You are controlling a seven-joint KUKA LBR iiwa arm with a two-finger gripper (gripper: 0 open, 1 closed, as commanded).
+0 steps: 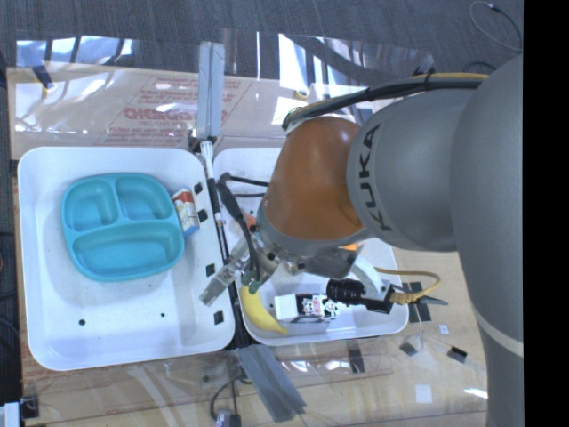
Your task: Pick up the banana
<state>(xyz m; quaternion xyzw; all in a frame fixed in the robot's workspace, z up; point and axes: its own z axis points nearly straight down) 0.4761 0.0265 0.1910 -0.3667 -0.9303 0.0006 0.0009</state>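
1. In the camera view, the grey KUKA arm with its orange wrist band (316,181) fills the right of the frame, reaching over the right white shallow bin (391,320)
2. The two-finger metal gripper (233,278) sits at lower centre, by the wall between the bins; I cannot tell how it is set
3. The yellow curved banana (258,312) lies in the right bin's lower left corner, just below the gripper
4. A small white box with dark print (307,307) lies beside the banana
5. The left white shallow bin (107,327) holds a turquoise divided plastic plate (120,225) and a small red-and-white can (186,210) at the plate's right edge
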